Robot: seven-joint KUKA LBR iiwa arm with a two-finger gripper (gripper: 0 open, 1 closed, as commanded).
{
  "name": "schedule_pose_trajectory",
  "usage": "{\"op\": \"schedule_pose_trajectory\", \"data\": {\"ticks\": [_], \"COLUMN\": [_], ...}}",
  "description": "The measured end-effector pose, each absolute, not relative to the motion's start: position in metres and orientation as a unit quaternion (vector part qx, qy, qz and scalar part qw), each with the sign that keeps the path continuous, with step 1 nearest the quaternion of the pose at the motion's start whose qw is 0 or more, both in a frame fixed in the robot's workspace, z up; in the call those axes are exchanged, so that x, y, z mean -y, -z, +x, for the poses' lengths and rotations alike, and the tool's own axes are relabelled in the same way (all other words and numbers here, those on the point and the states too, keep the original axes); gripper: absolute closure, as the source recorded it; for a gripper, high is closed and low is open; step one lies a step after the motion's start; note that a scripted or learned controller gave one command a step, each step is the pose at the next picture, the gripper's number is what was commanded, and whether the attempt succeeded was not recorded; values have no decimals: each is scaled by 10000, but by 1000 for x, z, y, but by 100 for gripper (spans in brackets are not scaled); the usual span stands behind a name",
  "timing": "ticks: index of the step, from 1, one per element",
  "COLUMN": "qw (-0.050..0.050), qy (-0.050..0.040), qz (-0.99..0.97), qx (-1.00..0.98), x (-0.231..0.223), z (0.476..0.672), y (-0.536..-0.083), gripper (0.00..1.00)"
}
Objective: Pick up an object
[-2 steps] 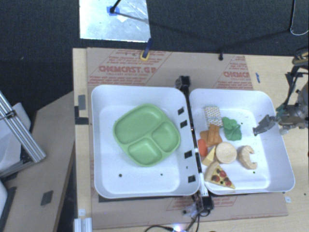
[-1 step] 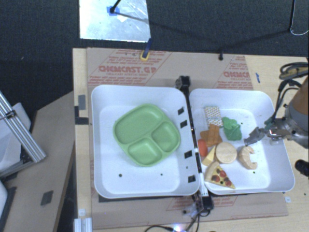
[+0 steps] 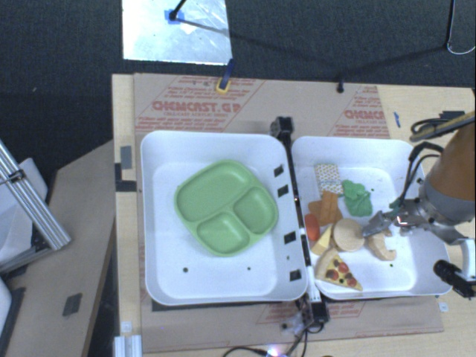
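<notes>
The worktop [image 3: 312, 99], covered with printed cardboard, carries two shallow white bins side by side. The left bin [image 3: 167, 274] holds a green divided plate [image 3: 225, 207] lying flat near its middle. The right bin [image 3: 416, 277] holds a cluster of toy food toward its left side. The grey arm [image 3: 454, 177] with its orange band reaches in from the right over the right bin, and its end effector [image 3: 381, 224] sits low among the toys; whether it is released or clenched cannot be told from this angle.

Among the toys, a green leafy piece [image 3: 357, 198] lies just beside the end effector, with a round tan disc [image 3: 347, 235] below it. A pizza slice [image 3: 339, 271] lies nearest the front wall. A curved tan piece [image 3: 381, 248] rests directly under the end effector. An orange block [image 3: 326, 208] stands left of the disc, and a small patterned square [image 3: 327, 175] lies behind it.
</notes>
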State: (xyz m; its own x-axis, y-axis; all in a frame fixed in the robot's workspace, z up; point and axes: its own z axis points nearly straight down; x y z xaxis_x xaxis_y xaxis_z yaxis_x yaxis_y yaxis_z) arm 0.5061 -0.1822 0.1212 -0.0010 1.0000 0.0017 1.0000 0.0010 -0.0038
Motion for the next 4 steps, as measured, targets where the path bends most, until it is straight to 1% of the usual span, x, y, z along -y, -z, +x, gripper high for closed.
{"op": "schedule_pose_trajectory", "data": {"ticks": [1,2,3,4], "qw": [3,-15,-25,-31], "qy": [-1,8,15,16], "qz": [-7069,-7069,-7054,-7056], "qx": [7073,7073,7088,7086], "x": [182,183,176,175], "z": [506,508,511,503], "y": [-83,-95,-141,-194], "gripper": [0,100,100,100]}}
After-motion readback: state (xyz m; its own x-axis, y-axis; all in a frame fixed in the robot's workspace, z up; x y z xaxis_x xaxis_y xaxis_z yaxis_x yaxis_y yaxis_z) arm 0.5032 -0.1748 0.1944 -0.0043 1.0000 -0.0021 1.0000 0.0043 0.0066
